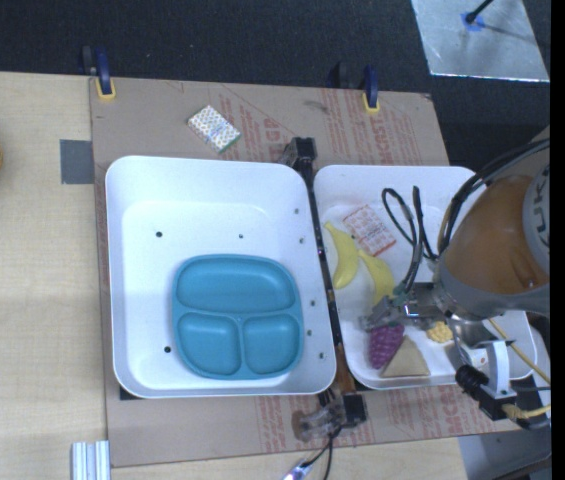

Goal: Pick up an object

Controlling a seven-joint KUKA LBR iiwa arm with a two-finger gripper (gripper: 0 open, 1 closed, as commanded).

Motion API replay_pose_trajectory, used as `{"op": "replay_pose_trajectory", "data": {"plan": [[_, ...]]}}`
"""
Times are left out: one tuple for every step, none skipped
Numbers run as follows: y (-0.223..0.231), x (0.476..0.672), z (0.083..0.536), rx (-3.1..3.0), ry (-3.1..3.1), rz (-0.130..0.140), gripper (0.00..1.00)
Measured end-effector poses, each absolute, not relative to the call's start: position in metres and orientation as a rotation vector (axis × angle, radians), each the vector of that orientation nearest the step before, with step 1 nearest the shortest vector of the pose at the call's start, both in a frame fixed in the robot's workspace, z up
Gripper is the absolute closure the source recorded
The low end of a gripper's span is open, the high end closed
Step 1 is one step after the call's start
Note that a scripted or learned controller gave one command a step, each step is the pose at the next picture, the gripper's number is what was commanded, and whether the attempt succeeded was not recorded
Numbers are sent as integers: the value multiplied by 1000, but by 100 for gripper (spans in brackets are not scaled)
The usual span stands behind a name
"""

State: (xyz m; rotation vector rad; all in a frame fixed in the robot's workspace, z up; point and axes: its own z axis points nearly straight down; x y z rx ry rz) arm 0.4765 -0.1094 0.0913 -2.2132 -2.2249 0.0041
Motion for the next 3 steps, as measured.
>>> {"op": "replay_pose_trajectory", "data": {"plan": [[-103,475,91,-2213,-2223,4,0],[-104,475,101,-2208,-2227,7,100],[-63,490,218,-2215,-2225,2,100]]}}
